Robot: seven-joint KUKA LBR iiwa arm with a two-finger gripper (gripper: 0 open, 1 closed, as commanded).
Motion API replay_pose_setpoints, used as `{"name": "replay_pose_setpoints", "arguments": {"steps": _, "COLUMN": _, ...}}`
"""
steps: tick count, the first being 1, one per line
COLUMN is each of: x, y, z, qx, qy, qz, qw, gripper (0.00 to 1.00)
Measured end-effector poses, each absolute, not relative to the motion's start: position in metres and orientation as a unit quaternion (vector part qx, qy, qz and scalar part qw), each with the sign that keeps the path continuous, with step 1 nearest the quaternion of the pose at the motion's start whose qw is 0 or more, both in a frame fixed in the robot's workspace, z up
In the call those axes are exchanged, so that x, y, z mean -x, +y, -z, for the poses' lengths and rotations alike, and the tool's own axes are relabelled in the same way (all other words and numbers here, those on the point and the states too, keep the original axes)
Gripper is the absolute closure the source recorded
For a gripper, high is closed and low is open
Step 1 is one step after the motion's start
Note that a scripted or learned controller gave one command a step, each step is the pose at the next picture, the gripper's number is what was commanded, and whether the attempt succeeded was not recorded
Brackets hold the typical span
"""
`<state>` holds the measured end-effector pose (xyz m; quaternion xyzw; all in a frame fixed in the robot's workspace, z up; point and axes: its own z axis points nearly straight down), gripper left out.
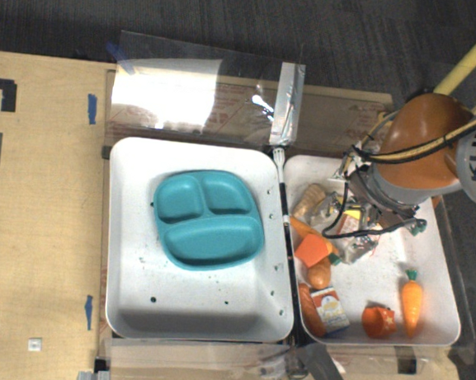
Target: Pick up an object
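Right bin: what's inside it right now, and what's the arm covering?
The right bin holds a carrot, a tomato, a small carton and an orange block. The gripper and wrist cover the bin's upper part.

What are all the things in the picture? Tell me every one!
Bins: two, white, side by side on the bench.
Plate: one, teal, three sections, in the left bin.
Carrot: one, orange with green top, right bin, near its right wall.
Tomato: one, red, right bin, left of the carrot.
Carton: one, white and orange, right bin, front left.
Orange block: one, right bin, by its left wall.
Bread-like piece: one, tan, right bin, back left.
Plastic sheet: one, clear, behind the left bin.
Arm: one, grey with orange band, over the right bin.
Pincer: one, low in the right bin, tangled in wires.
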<state>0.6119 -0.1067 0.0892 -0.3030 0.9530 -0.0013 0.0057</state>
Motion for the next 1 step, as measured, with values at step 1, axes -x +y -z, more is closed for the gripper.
{"name": "replay_pose_setpoints", "arguments": {"steps": 1, "x": -0.6162, "y": -0.1055, "z": -0.1038, "qx": 0.302, "qy": 0.953, "qz": 0.0034, "qw": 0.014, "gripper": 1.00}}
